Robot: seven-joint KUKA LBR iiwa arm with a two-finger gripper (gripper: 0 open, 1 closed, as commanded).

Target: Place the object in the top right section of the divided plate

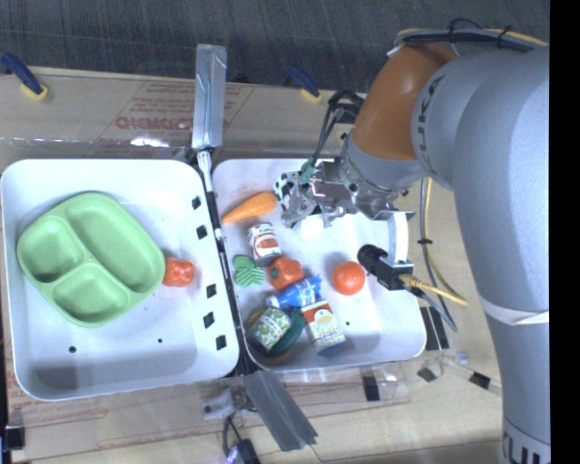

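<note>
We count one divided plate [89, 256], light green, with three sections, lying at a slant in the left bin [39, 375], toward the left of the frame. All three sections look bare. Just beside the plate's right edge sits one small red-orange toy [178, 273], resting on the bin floor near the divider between the two bins; it seems to touch the plate or nearly so, and we cannot tell which.

The gripper [309, 199] hangs over the upper middle of the right bin [406, 332], above the centre of the frame. We cannot tell how the pincer stands, nor whether anything sits in it. A black-and-white patterned piece [290, 188] shows at its left side, and we cannot tell whether that is a toy or part of the tool.

In the right bin we count one orange carrot [251, 207] at the upper left, one small white can [264, 241] below it, one green leafy piece [247, 271], one red tomato-like piece with a green top [286, 272], one blue packet [301, 293], one orange round fruit [348, 277], one carton with a red cap [325, 325] and one green-labelled tin [271, 328] in a dark bowl at the bottom edge.

The grey arm [483, 162], with one orange band [401, 104], fills the right of the frame.
</note>
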